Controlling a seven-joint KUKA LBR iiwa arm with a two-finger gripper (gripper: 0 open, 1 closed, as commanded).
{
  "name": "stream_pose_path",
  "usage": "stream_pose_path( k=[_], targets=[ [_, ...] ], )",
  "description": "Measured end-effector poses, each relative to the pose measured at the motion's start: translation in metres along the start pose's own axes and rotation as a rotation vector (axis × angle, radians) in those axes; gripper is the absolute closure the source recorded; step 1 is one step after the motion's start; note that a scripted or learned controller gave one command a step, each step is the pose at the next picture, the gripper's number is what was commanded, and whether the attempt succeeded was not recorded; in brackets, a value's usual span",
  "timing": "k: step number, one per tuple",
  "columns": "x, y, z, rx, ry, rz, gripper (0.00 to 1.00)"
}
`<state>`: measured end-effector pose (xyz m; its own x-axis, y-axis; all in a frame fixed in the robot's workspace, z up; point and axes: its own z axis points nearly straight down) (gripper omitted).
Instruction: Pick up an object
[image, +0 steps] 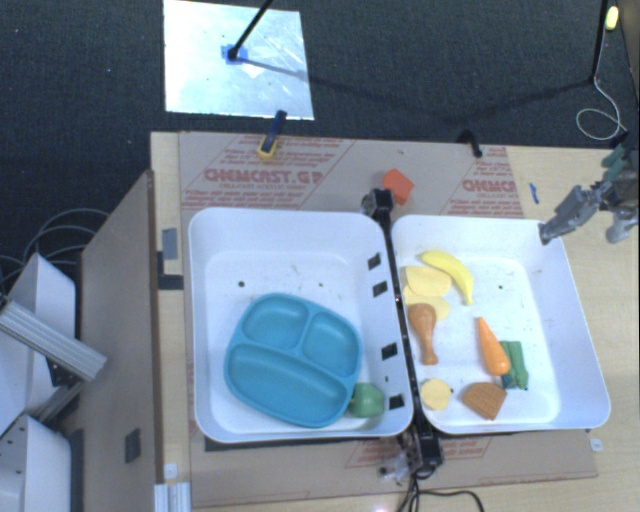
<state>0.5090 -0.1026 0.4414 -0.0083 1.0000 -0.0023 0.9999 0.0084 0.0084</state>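
The right bin holds toy food: a yellow banana, a pale yellow slice, a brown drumstick, an orange carrot, a green piece, a round yellow slice and a brown wedge. My gripper hangs at the bin's far right corner, over the rim. It is open, with nothing between its two grey fingers. It stands well apart from all the food.
The left bin holds a blue divided plate and a green ball at its near right corner. An orange block lies on the bench behind the bins. A black divider runs between them.
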Motion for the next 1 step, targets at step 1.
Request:
stream_pose_path(
  k=[1],
  targets=[
    [-0.0003,0.0009,-0.0114,-0.005,-0.002,-0.005,1.00]
  ],
)
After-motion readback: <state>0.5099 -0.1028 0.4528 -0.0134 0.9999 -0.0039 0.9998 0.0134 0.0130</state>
